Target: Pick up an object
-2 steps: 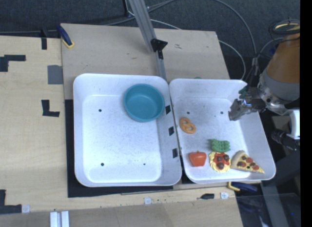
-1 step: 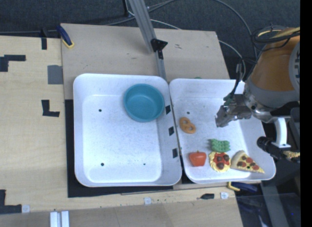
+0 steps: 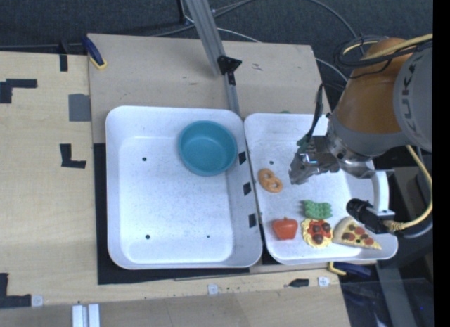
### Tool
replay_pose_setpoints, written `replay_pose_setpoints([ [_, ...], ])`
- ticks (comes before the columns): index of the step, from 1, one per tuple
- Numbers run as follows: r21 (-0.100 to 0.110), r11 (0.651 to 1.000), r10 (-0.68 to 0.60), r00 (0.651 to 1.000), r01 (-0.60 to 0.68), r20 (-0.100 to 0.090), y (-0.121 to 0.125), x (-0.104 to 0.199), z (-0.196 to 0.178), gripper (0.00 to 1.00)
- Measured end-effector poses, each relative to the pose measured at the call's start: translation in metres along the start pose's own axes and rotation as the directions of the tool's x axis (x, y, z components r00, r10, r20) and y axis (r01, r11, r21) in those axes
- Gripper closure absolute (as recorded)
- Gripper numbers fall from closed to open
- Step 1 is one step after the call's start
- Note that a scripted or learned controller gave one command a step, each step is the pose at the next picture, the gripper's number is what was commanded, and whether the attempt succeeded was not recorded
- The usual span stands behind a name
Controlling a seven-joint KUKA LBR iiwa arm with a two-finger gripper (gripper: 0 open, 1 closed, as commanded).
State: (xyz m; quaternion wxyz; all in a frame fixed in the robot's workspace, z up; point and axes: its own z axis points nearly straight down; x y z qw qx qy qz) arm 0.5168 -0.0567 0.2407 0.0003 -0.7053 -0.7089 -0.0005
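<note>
Bins sit side by side: the left bin holds a round blue bowl, the right bin small toy foods. Gripper hovers just right of the ring-shaped pretzel; whether it is open, I cannot tell. Nearer the front edge: pizza slice pointing right, green leafy piece, red tomato

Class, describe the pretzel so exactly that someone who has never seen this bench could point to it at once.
Find the right bin of the two white bins. Along its left side, close to the divider, the pretzel lies just left of the arm's tool. It is small, tan-orange and looped, while its neighbours nearer the bin's front edge are a red tomato, a green piece and pizza toys.
</note>
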Motion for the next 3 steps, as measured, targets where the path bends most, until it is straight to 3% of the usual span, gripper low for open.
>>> replay_pose_setpoints([
  [2, 0.002, 1.0, 0.0, 1.0, 0.0, 0.001, -0.008, 0.1, 0.022, 1.0],
  [3, 0.001, 1.0, 0.0, 1.0, 0.0, 0.0, -0.021, 0.143, 0.011, 1.0],
])
